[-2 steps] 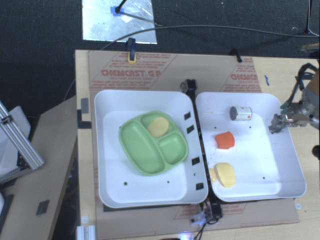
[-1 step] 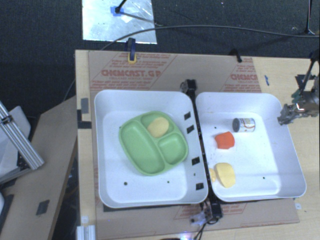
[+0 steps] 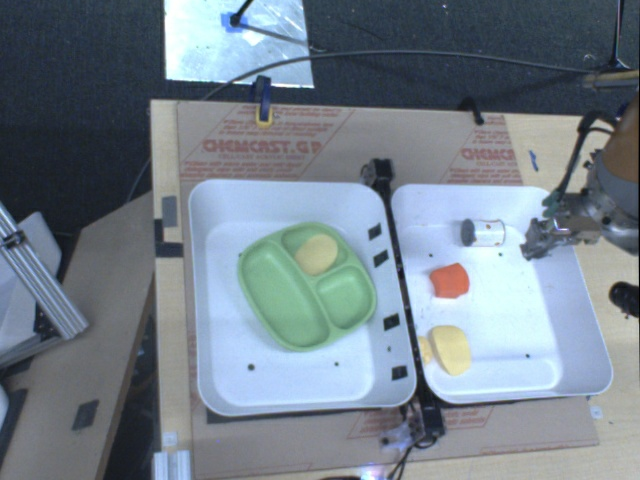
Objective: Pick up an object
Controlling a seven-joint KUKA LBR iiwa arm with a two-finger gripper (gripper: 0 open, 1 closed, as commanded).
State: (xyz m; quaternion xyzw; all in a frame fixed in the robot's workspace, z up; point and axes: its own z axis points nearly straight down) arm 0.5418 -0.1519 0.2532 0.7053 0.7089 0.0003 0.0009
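Observation:
The right bin [image 3: 570,308] holds three loose things. A small white cylinder with a grey cap [image 3: 483,232] lies near its back. An orange block [image 3: 450,280] sits mid-bin, and a yellow piece [image 3: 449,349] lies near the front left corner. My gripper [image 3: 540,240] hangs over the bin's right rear part, to the right of the cylinder and apart from it. Nothing shows between its fingers. In the left bin, a green divided plate [image 3: 290,303] carries a pale yellow piece [image 3: 318,255] in its rear compartment.
The left bin [image 3: 220,268] and right bin meet at a black-clipped seam [image 3: 392,268]. Both rest on a cardboard sheet [image 3: 300,138]. A blue-and-yellow clamp [image 3: 263,101] sits at the board's back edge. Cables cross the dark floor behind.

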